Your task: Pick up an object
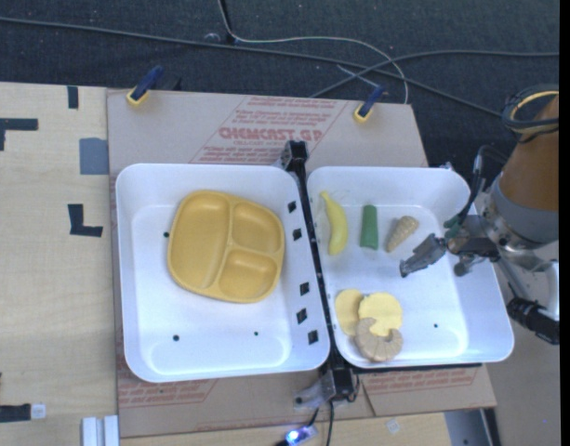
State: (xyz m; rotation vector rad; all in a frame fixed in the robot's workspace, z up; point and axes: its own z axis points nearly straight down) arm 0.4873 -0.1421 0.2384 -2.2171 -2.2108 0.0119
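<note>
Foreground, right bin (470, 347): a cluster of flat food pieces, a yellow slice (348, 308), a yellow wedge (382, 311) and a tan biscuit (378, 342), overlapping near the bin's front edge. Behind them, in a row toward the back wall, lie a banana (335, 222), a green stick (369, 227) and a pale corn piece (402, 232), each apart from its neighbours. The left bin (136, 277) carries a yellow divided plate (225, 246), lying flat. Both bins rest on a cardboard sheet (266, 124) clamped to the worktop (43, 249).

The arm (531, 179) enters from the right, with the pincer (431, 254) low over the right bin, just right of the corn piece and behind the wedge. Nothing is seen between its fingers; whether they stand open or closed cannot be told, since the dark parts merge at this angle.

Step in hand, judged: approach, with no object yet secured. The corn piece is the nearest candidate and stands free on all sides. For a sound grasp, the pincer should centre over its narrow axis, descend until the fingers straddle it close to the bin floor, then close before lifting straight up. The stacked flat pieces in front offer little height to grip and would likely slide; the bin's right wall limits room for reorientation.
</note>
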